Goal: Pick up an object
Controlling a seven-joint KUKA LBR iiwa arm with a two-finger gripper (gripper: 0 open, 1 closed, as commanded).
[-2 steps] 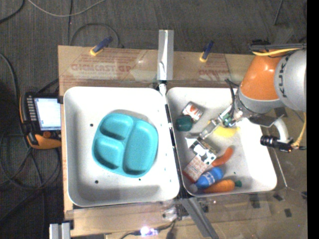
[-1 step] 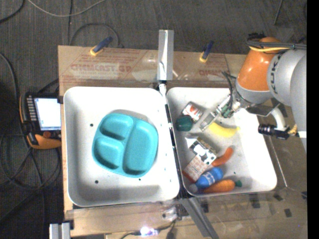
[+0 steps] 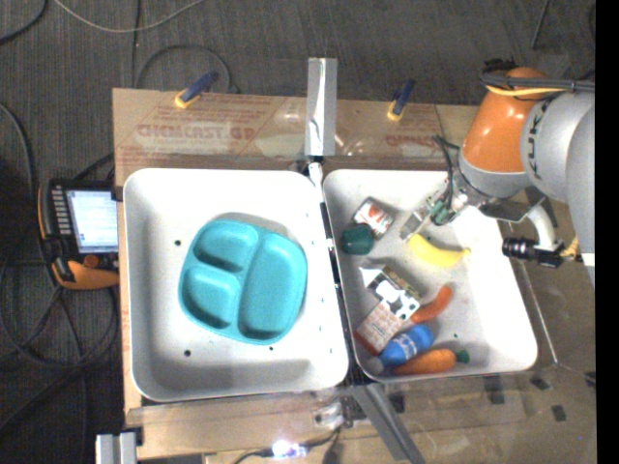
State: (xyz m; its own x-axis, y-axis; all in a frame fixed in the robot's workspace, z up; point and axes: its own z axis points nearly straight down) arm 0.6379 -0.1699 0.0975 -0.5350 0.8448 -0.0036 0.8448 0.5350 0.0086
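Note:
The right bin (image 3: 503, 303) holds several small objects. A yellow banana (image 3: 436, 252) lies near its middle. A small can (image 3: 373, 216) and a dark green item (image 3: 357, 240) sit at its upper left. A white and black box (image 3: 393, 294) lies by a small orange carrot (image 3: 436, 303). Near the front edge are a red packet (image 3: 375, 329), a blue bottle (image 3: 407, 342) and a larger carrot (image 3: 428, 361). My gripper (image 3: 438, 210) hangs over the bin's upper part, just above the banana and right of the can. Its tip is small and blurred.
The left bin (image 3: 145, 259) carries a turquoise divided plate (image 3: 244, 276). A metal post (image 3: 321, 104) rises behind the seam between the bins. The grey and orange arm (image 3: 513, 133) crosses the right bin's back right corner. A handheld pendant (image 3: 82, 230) lies left of the bench.

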